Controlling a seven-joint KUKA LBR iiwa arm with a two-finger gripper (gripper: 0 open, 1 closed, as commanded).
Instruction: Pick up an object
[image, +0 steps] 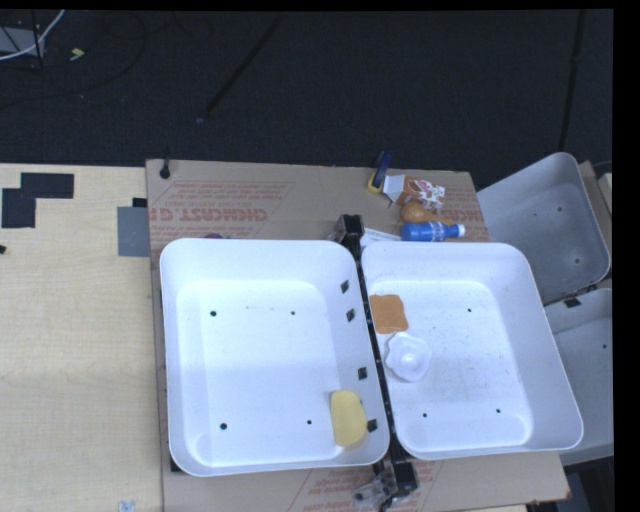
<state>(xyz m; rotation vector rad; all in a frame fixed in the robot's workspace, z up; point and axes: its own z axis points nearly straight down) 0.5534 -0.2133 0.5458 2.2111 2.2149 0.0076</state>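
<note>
Bins side by side: left bin (190, 300) has yellow block (347, 417) at 5 o'clock corner; right bin (520, 330) has orange square (388, 313) and white cup (408, 357) near 9 o'clock wall. Step: pre-approach, nothing grasped. Gripper state: cannot tell. Next: choose target, descend over it.

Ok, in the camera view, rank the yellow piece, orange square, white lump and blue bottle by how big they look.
1. White lump, about level with the yellow piece; I won't split them.
2. Orange square, slightly smaller.
3. Blue bottle, slimmest, though it lies farther from the camera.
</note>
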